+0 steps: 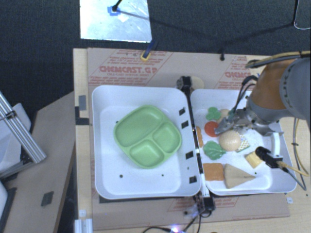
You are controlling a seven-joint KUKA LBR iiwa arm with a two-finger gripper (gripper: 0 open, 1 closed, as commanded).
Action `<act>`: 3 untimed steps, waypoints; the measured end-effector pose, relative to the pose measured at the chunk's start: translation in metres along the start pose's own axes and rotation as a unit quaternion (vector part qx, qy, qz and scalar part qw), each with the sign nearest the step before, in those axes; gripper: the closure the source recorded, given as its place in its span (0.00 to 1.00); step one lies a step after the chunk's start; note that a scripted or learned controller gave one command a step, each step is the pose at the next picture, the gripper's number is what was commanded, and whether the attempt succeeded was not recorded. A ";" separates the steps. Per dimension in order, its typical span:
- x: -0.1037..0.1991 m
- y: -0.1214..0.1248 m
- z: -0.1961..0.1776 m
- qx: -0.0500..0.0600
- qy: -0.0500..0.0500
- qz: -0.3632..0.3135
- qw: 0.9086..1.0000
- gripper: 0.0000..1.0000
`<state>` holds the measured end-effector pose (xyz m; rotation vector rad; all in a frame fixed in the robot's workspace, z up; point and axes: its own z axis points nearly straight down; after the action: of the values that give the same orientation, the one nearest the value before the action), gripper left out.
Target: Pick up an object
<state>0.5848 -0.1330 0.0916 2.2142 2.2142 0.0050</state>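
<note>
My gripper (224,125) hangs low over the middle of the right bin (279,181), reaching in from the right. Its tip is just right of a red tomato piece (210,128) and just above a round beige bun (230,141). A green leafy piece (212,113) lies behind the tomato and another green leaf (213,150) lies in front of it. I see nothing held in the gripper.
The right bin also holds an orange toast slice (213,171), a beige wedge (237,176), a yellow block (252,158), a pale cracker (243,143) and an orange strip (199,136) by the left wall. A green divided plate (147,136) lies in the left bin (104,110).
</note>
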 end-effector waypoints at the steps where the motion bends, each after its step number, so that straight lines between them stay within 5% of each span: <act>1: -0.002 0.004 -0.014 -0.008 -0.003 0.000 1.000 1.00; 2: -0.005 0.000 -0.057 0.004 0.003 0.000 1.000 1.00; 3: -0.003 0.011 -0.106 0.002 0.002 -0.002 1.000 1.00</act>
<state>0.5944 -0.1356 0.1978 2.2128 2.2230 0.0053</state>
